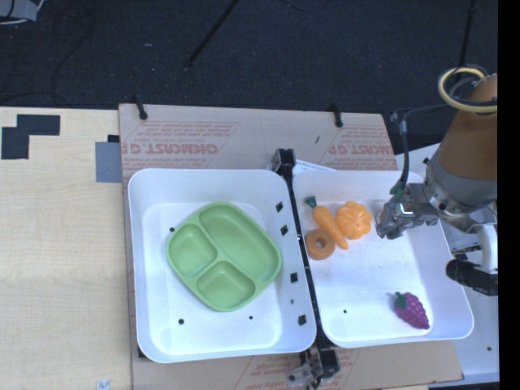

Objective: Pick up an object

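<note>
Over the right bin (pixel 455 331), the gripper (pixel 388 222) hovers just right of the orange fruit (pixel 354 218), grip state indiscernible, apparently positioned for picking.

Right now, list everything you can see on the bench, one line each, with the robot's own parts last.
bins: two, white; left bin and right bin, side by side on the bench
divided plate: one, green, in the left bin
carrot: one, orange, upper left of the right bin
orange fruit: one, orange, just right of the carrot, touching it
ring: one, orange-brown, just below the carrot
grapes: one bunch, purple, lower right of the right bin
cardboard sheet: one, brown, under both bins
arm: one, grey and orange, reaching in from the right
hand: one, metal, over the right bin, right of the orange fruit
</note>
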### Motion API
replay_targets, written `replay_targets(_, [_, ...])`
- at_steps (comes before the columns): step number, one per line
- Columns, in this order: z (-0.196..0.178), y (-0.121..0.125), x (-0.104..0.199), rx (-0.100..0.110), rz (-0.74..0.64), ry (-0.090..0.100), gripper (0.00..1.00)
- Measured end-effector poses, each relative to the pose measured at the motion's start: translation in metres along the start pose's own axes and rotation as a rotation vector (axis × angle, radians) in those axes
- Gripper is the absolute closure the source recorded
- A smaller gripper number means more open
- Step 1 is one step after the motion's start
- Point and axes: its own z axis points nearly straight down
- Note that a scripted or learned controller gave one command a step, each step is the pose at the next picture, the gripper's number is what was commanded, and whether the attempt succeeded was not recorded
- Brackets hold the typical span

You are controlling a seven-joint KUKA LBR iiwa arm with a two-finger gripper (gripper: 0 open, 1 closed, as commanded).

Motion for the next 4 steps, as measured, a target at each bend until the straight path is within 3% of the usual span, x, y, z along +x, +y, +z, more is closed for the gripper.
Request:
replay_targets(1, [-0.005, 0.019, 0.051, 0.003, -0.005, 0.002, 1.00])
replay_targets(3, [0.022, 0.047, 0.162, 0.006, -0.003, 0.002, 1.00])
replay_targets(4, [0.011, 0.057, 0.210, 0.004, -0.003, 0.001, 1.00])
